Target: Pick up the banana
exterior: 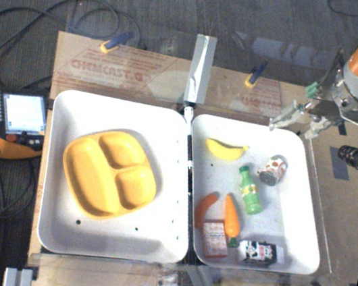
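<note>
The gripper (297, 120) hangs with its fingers spread wide and nothing between them, at the upper right, above the right bin's (313, 197) far rim. The banana (224, 150) lies near that bin's upper left corner. This looks like the approach step; next the gripper must travel left and descend over the banana.

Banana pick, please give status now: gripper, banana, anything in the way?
Gripper open, above right bin's far corner, holding nothing. Banana lying free. Green bottle and can nearby, apart from it.
</note>
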`<state>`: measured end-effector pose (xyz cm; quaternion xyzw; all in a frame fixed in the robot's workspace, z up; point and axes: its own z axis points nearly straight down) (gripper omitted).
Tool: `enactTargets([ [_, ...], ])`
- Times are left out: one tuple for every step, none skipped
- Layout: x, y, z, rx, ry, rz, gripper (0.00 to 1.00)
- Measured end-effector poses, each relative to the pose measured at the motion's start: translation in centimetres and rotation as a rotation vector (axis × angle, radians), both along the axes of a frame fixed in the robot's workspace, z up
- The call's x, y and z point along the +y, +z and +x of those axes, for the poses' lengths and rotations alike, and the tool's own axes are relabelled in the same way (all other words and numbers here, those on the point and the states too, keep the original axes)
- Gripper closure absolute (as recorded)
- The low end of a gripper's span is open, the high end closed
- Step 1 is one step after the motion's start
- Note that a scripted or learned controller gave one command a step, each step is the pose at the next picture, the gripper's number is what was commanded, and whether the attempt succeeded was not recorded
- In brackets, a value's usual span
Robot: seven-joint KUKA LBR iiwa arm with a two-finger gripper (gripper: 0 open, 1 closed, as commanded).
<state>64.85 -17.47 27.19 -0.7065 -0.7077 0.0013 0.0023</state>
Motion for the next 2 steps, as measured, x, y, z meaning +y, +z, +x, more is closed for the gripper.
enactTargets([
  [5.5,-10.4,1.9,0.0,0.214,0.0,0.0],
  [7.2,-17.8,1.9,-0.002,0.301,-0.002,0.0],
])
